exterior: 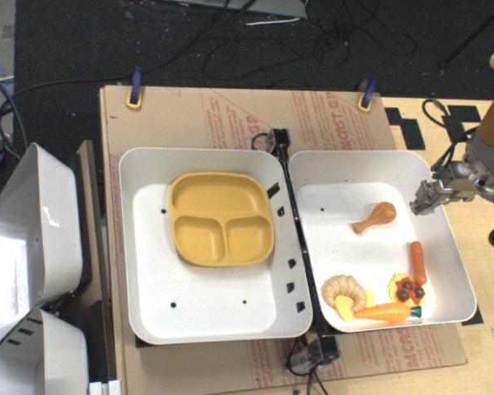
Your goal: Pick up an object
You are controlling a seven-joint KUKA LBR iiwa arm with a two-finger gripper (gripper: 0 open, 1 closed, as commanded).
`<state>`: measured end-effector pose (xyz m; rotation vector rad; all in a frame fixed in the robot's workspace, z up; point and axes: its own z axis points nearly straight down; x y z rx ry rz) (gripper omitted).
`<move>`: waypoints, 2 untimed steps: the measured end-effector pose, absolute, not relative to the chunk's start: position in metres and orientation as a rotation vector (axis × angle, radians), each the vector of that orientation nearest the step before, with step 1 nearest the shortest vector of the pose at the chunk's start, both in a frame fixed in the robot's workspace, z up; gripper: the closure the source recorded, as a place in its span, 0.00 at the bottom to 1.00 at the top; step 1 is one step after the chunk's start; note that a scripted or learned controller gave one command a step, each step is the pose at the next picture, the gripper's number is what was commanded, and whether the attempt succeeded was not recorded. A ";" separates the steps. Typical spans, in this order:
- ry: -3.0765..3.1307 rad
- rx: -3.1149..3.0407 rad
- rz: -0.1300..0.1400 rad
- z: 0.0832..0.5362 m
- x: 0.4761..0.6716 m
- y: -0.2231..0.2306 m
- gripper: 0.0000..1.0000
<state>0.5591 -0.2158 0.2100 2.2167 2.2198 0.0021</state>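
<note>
Camera view: the gripper [422,201] is seen over the right bin's [329,171] right edge, near the drumstick [375,217]; its jaws' state cannot be told

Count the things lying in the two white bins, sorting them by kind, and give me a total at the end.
Divided yellow plate, left bin: 1
Chicken drumstick, right bin: 1
Sausage, right bin: 1
Croissant, right bin: 1
Carrot, right bin: 1
Yellow piece with dark berries, right bin: 1
Total: 6
</note>
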 end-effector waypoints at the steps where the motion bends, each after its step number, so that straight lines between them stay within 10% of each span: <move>1: 2.222 2.214 0.003 0.266 0.561 -0.206 1.00; 2: 2.229 2.216 -0.001 0.262 0.554 -0.164 1.00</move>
